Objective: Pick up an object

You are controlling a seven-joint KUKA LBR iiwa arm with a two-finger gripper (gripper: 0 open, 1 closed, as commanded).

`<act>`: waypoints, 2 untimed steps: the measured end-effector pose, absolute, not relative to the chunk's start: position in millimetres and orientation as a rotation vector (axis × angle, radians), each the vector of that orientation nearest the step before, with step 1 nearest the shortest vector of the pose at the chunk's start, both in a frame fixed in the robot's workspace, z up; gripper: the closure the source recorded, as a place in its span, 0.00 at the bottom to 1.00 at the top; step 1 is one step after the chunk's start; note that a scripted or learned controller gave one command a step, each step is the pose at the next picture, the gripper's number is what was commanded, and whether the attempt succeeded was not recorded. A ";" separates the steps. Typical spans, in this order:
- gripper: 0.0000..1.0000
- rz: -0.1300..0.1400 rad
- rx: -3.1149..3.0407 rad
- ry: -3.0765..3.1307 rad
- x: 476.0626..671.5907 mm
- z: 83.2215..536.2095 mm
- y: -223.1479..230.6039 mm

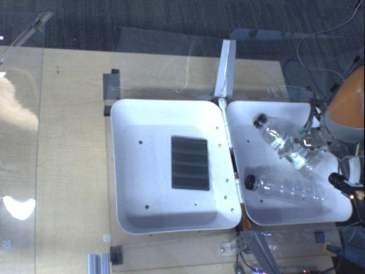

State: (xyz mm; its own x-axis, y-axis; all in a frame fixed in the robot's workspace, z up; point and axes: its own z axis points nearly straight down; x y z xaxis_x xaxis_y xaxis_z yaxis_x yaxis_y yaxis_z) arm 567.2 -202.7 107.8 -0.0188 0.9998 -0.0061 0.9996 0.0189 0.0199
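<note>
Clear bottles (282, 144) crowd right bin (251, 207), claw (305, 141) at far rim, grip unclear, left bin (137, 170) roomy.

Cut off by the right edge: most of the arm (349, 104); hand (308, 140) too blurred against the clear bottle (280, 141) to read.

One fixed camera looks down aslant on both white bins (165, 110).
</note>
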 end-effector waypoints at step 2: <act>0.00 -0.015 2.044 2.408 601.7 97.3 -200.5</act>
State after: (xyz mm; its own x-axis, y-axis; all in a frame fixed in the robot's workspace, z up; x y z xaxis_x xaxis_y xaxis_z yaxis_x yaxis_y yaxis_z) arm 601.7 -200.5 97.3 -0.1623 0.9867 0.0070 0.9866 0.1624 -0.0181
